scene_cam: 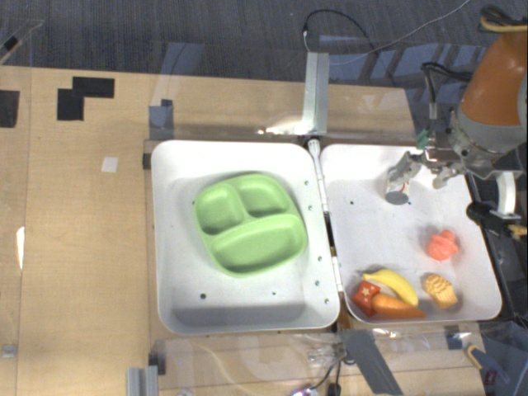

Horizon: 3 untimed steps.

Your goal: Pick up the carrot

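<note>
The carrot is a small orange piece lying at the front edge of the right bin, just in front of a yellow banana. My gripper hangs over the back half of that bin, well behind the carrot and apart from it. Its two fingers are spread, so it is open with nothing between them. The left fingertip hovers close to the bin floor.
A red piece touches the carrot's left end, and a yellow-brown knobbly item lies to its right. A pink-red lumpy item sits mid-right. The left bin holds a green divided plate.
</note>
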Each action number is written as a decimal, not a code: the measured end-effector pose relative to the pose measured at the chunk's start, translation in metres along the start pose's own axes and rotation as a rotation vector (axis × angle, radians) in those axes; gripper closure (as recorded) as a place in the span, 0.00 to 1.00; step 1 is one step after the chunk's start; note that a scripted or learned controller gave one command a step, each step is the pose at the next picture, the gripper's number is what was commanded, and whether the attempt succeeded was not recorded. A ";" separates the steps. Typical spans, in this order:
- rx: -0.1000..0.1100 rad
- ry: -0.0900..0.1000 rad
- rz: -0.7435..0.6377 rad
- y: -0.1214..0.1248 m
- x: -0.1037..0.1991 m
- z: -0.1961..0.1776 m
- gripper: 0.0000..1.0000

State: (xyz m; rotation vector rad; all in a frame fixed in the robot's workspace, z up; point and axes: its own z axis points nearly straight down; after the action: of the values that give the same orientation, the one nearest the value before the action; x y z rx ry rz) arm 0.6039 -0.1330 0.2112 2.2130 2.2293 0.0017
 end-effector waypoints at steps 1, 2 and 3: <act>-0.002 0.001 -0.005 0.002 0.001 -0.008 1.00; -0.001 -0.001 0.274 0.057 0.001 0.005 1.00; -0.002 -0.002 0.264 0.059 0.002 -0.004 1.00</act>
State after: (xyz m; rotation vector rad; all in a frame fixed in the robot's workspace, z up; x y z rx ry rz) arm 0.6632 -0.1305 0.2155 2.4849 1.9172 0.0015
